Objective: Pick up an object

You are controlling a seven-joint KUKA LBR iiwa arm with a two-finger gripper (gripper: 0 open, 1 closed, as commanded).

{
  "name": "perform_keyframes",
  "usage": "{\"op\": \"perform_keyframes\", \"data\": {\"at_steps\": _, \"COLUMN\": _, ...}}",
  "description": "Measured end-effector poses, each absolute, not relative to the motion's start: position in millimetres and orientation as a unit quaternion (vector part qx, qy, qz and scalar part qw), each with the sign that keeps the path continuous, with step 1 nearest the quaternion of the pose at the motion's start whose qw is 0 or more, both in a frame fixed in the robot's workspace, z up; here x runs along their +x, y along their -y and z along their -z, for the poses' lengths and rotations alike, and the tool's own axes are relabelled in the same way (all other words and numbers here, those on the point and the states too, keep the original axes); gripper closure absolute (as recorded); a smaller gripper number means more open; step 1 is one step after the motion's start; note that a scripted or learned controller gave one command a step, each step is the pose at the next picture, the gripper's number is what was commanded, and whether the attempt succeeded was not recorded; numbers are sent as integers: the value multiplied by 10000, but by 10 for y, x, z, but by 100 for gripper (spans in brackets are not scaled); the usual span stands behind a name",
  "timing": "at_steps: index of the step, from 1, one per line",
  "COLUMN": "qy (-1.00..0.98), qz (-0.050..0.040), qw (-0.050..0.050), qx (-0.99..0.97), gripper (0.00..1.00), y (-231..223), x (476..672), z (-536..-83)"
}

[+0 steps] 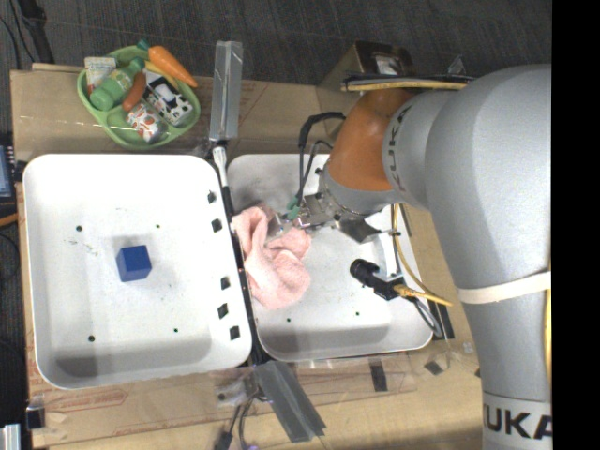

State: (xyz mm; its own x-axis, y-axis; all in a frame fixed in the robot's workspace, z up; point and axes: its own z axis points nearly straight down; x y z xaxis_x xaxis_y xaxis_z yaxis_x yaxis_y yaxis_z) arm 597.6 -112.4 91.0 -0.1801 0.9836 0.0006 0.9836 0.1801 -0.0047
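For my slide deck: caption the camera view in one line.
KUKA arm's pincer reaches down at a pink cloth in the right bin; a blue cube sits in the left bin.

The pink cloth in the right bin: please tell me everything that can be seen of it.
The pink cloth is soft, pale pink fabric, like a small towel, crumpled into a loose heap with folds. It lies on the floor of the right bin, in its left part, close to the divider between the two bins. The gripper is at the cloth's upper edge, touching or nearly touching it. A grasp cannot be confirmed from this view.
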Motion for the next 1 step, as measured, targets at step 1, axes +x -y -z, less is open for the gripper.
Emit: {"op": "perform_keyframes", "data": {"at_steps": 1, "qy": 7471, "qz": -16, "qw": 25, "qx": -6648, "gripper": 0, "y": 1320, "x": 5911, "z": -911}}
